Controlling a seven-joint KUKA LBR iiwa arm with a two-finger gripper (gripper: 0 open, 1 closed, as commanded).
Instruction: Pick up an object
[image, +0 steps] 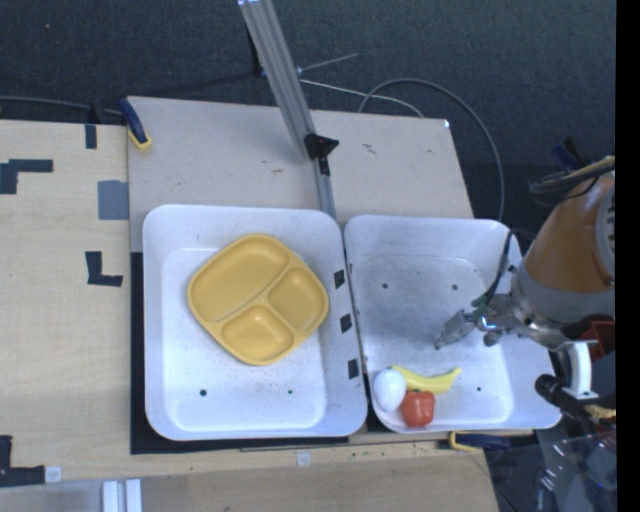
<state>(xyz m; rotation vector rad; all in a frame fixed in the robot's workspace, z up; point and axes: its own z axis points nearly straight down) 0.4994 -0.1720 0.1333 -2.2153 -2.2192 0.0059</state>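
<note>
Three small things sit bunched at the front edge of the right bin, twd its front-left corner: a white ball, a red piece just beside it, & a yellow banana lying across behind both, touching or nearly so. Any of them could be the pick. None is lifted; all rest on the bin floor.

The gripper is over the same bin, abt mid-floor, twd its right side, behind the cluster & apart from it. Whether it touches the floor or hangs above it, can't tell. Fingers point left-front. Too small & blurred to say if they're spread or pressed together — can't tell. Nothing visible between them, so no hold as far as this view shows.

The arm, grey w/ orange band, comes in over the right bin's right wall.

The left bin carries a yellow divided plate, abt centre, tilted relative to the bin edges, well apart from the gripper.

Progress, as a judgement: early. Gripper is in the right bin but not on anything. Left to do: close in on one of the front-edge items, grip, lift. The tight bunching near the wall may make a clean grab awkward.
</note>
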